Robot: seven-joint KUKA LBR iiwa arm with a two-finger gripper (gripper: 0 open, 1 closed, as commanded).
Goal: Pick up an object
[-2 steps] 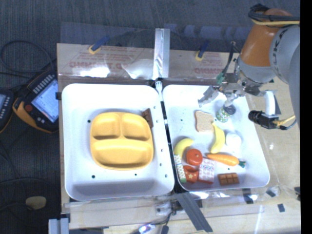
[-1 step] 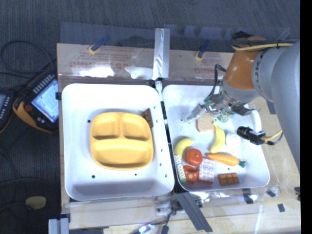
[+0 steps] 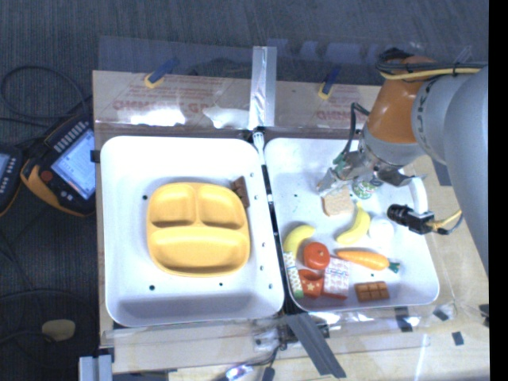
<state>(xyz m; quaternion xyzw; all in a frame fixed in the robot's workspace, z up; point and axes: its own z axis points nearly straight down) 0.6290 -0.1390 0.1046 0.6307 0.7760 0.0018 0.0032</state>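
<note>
While the tool hangs just above the toast slice in the right bin, its fingers' spread stays unclear.

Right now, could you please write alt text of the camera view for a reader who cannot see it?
A grey robot arm reaches from the right, its gripper low over the right bin, just above a slice of toy bread. Nearer the camera lie a banana, tomato and carrot. The left bin holds a yellow divided tray.
</note>
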